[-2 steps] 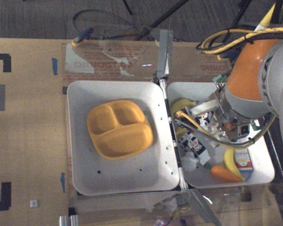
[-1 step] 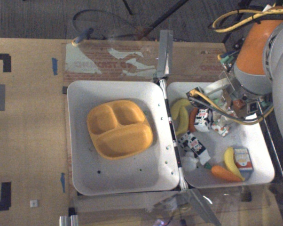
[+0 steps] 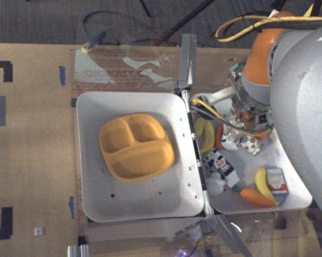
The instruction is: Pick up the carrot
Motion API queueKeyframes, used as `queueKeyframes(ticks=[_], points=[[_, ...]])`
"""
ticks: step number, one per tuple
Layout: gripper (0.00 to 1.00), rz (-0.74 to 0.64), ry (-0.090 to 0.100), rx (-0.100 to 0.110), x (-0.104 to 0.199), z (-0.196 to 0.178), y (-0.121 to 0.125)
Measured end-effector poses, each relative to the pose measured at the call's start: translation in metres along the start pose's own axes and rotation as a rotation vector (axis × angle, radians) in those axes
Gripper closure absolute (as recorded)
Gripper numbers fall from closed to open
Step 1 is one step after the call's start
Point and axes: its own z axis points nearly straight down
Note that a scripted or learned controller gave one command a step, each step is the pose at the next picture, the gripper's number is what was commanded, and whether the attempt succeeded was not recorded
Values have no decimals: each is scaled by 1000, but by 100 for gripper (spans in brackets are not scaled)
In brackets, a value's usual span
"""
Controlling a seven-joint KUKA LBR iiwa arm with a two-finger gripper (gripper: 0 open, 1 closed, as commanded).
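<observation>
Below, two shallow white bins were seen side by side on the wooden table (image 3: 32, 159). The left bin (image 3: 91, 197) held a yellow divided plate (image 3: 136, 146) with three compartments, lying a little above the bin's middle. The right bin (image 3: 297, 197) was crowded with small things. The carrot (image 3: 255, 197) was found near that bin's lower edge, lying nearly flat with its thick orange end toward the right and its green tip toward the left. Just beside it, touching or nearly so, a small banana (image 3: 262, 182) was placed, and next to that a little carton (image 3: 276, 180) with a blue top. A black-and-white patterned item (image 3: 220, 164) was seen toward the bin's left wall, with a larger banana (image 3: 205, 134) and a red-orange stick-shaped piece (image 3: 219, 137) above it.

The grey arm (image 3: 300, 106), with its orange band (image 3: 261, 58), was reached in from the right and covered much of the right bin. The pincer (image 3: 245, 123) was positioned over the upper middle of that bin, well apart from the carrot. Whether the pincer was spread or pressed together could not be told, as it was lost among cables and clutter.
</observation>
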Motion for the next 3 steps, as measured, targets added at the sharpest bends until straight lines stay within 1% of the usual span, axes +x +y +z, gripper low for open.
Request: queueKeyframes(ticks=[1,2,3], points=[[100,23,-1,1,-48,37,-18],[100,22,2,-1,-41,37,-80],[100,-402,-2,1,-74,2,-102]])
